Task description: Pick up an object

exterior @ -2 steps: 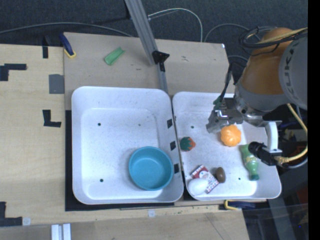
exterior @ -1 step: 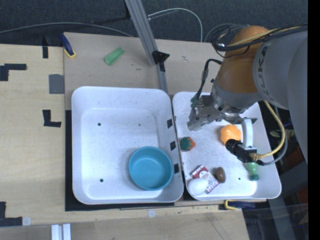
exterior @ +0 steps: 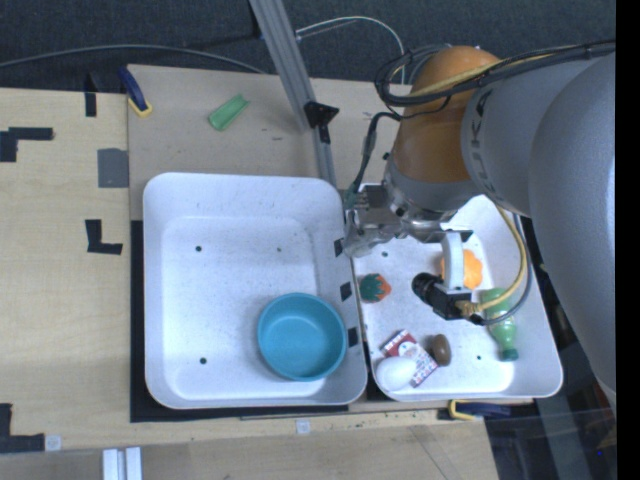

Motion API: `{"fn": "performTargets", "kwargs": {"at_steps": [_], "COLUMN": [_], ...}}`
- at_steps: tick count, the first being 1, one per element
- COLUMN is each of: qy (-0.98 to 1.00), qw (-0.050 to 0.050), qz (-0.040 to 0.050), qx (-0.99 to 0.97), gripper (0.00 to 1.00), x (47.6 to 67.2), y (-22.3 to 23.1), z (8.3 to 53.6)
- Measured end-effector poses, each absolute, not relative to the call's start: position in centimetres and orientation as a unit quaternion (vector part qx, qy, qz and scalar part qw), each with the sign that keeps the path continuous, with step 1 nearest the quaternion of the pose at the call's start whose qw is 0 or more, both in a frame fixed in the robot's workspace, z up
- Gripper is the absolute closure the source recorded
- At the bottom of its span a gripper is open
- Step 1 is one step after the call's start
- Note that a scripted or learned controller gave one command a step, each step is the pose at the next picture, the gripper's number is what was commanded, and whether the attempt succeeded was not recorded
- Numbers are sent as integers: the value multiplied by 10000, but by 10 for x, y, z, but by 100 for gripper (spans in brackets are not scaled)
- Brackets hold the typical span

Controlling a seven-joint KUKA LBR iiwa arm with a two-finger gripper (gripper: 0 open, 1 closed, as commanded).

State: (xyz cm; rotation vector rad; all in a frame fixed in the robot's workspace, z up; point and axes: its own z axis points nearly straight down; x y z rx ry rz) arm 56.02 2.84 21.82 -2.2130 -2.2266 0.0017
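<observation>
Objects for picking lie in the right bin, below and to the right of the claw. That claw hangs at the bin's upper left corner, close to the wall shared with the left bin, and whether it is spread or closed cannot be told from this slanted view; nothing shows in its grip.

Largest of all on the bench is the left bin, well to the claw's left, with a blue bowl resting in its lower right corner, below and slightly left of the claw. In the right bin, going down in size: a red-and-white packet with a white round thing touching it, an orange-and-white object partly behind the arm's black fitting, a green item far right, a small green ball with a red patch, and a brown nut-like piece.

Nearest is the small ball, just below the claw and standing apart from everything else, so it looks the cleanest target. To do the step well, I judge the claw should centre over the ball, descend straight, and keep off the bin wall beside it; being round, the ball may roll if nudged off centre, so both sides should meet it together.
</observation>
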Motion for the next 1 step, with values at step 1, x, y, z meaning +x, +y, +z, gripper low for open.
{"fn": "performTargets", "kwargs": {"at_steps": [1], "qy": [-7099], "qw": [10], "qz": [-5], "qx": [-7043], "gripper": [100], "x": [580], "y": [89], "z": [223]}}
